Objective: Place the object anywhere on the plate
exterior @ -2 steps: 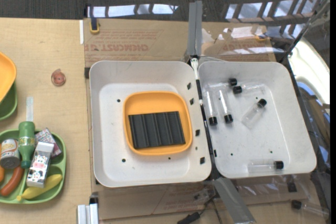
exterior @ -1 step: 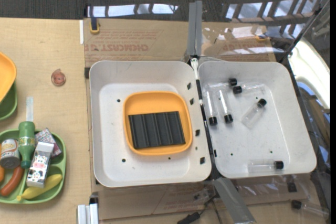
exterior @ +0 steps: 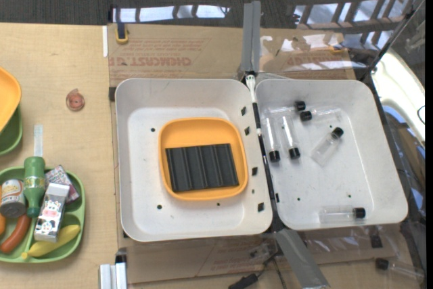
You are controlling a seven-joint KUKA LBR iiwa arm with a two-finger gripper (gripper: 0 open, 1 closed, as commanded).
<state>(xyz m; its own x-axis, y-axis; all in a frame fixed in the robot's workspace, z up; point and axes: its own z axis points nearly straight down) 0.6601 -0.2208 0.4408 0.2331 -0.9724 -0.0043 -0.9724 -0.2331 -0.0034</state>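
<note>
While the left bin (exterior: 135,145) holds one orange plate (exterior: 203,130), a black ribbed slab (exterior: 203,167) lies flat on that plate, covering its middle. Six clear vials with black caps lie in the right bin (exterior: 379,172): two side by side near its left wall (exterior: 283,139), two by the back (exterior: 302,112), one tilted at centre (exterior: 327,145), and one along the front edge (exterior: 342,214). On the bench to the left, a green tray (exterior: 67,243) carries toy food. I cannot tell whether the gripper is open or closed.
</note>
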